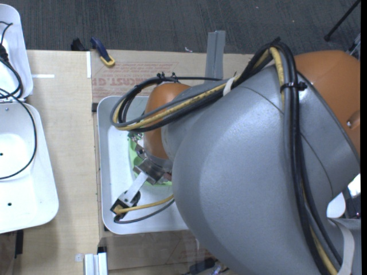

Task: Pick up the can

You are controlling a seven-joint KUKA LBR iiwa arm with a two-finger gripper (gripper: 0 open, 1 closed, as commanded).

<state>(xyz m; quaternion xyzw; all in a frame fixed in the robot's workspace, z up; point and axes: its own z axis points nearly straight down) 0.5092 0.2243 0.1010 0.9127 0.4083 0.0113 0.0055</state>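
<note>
My grey arm [246, 171] reaches in from the right and covers most of the right white bin [106, 153]. Its orange wrist band [163, 116] hangs over the bin's middle. Below the band, the gripper [150, 166] sits low inside the bin and is largely hidden by the wrist. A bit of green [136, 149] peeks out at the wrist's left side, and another green sliver [166, 179] shows under the gripper. I cannot tell whether this green thing is the can. Yellow and black cables [132, 105] loop across the bin's upper left.
The left white bin [34, 199] holds a looping black cable [23, 125]. A blue and yellow clamp [102, 51] lies on the bench behind the right bin. A grey upright post [215, 50] stands at the back edge, by the cardboard sheet [132, 73].
</note>
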